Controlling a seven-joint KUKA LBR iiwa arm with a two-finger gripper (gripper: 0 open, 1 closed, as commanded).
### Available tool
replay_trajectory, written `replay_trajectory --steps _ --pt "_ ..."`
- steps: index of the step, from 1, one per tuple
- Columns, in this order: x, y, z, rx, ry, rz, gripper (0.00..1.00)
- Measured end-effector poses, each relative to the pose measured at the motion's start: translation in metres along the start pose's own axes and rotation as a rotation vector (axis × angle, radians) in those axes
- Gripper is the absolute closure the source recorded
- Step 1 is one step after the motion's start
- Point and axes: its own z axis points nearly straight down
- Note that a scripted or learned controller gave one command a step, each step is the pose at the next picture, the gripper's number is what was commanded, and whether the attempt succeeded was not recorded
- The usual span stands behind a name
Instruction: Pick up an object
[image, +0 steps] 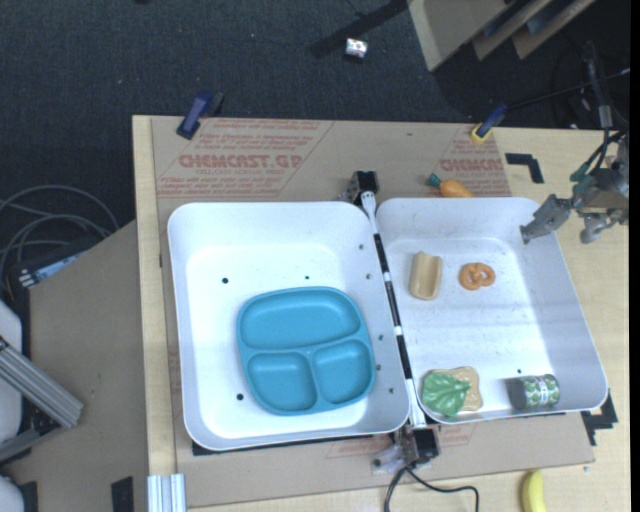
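Objects for picking, all in the right bin (570, 300), largest first: green lettuce leaf (447, 391) on a tan slice, at the near edge close to the near left corner; tan roll (426, 275), towards the far left part of the floor; dark green can (537, 391), lying on its side in the near right corner; orange pretzel (476, 276), just beside the roll, apart from it.

Gripper (566, 221) over the far right corner of that bin, fingers spread apart, nothing between them, well apart from every object.

Underneath, a pale wooden bench (155, 300) under a brown sheet (300, 150), on dark carpet (100, 60). In the left bin (200, 250), a blue divided plate (305, 348), about in the middle. Black clips (365, 184) at the far and near ends of the seam between the bins. Grey cables (50, 225) coiled on the carpet left of the bench; a metal rail (40, 385) slanting off the near left. Blue clamp (200, 113) on the far left corner of the sheet, a yellow and blue one (488, 123) near its far right corner. Small orange thing (452, 186) on the sheet, just beyond the right bin's far edge.

Cut off at the near edge: a yellow thing (533, 492), kind unclear. Can label too small to read. Arm itself mostly out of frame to the right.

Printed on the sheet in red: "CHEMCAST G.P", once beyond the left bin, once partly covered beyond the right bin; smaller lines beneath unreadable.
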Motion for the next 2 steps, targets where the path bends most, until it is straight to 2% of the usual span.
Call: replay_trajectory --steps 1,2 --pt "0.055 0.018 0.12 0.003 0.002 -0.001 0.0" --pt "0.091 0.057 0.176 -0.01 -0.001 -0.001 0.0"
